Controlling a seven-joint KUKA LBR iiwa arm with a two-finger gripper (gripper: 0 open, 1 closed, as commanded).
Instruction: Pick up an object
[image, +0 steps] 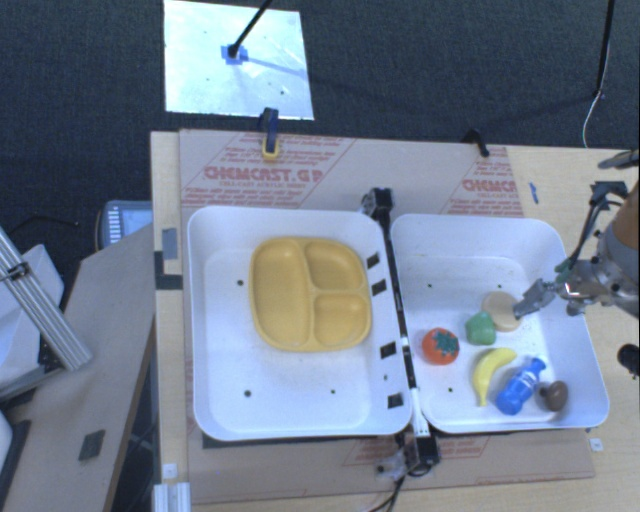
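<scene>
White plastic forms two shallow bins lying side by side on the table (165, 420). Left bin (215, 400): holds a yellow divided tray (308, 293) with three compartments, lying flat near the bin's middle. Right bin (470, 245): holds six small objects gathered in its near right part. A tan round piece (499, 307) lies farthest back; a green object (480, 327) touches its near left side. A red tomato-like toy (440, 345) lies left of the green object, apart from it. A yellow banana (489, 370) lies just in front of the green object, curving toward the near wall. A blue bottle (520, 386) lies tilted just right of the banana, and a brown round object (553, 395) rests beside the bottle's right end, close to the bin's right wall.

Arm and claw (530, 297): the arm enters over the right rim of the right bin. The claw's grey tip reaches to the right edge of the tan round piece and appears to touch or overlap it; whether contact is real cannot be told. How far the claw is spread cannot be told at this resolution, and no object is seen gripped in it.
</scene>
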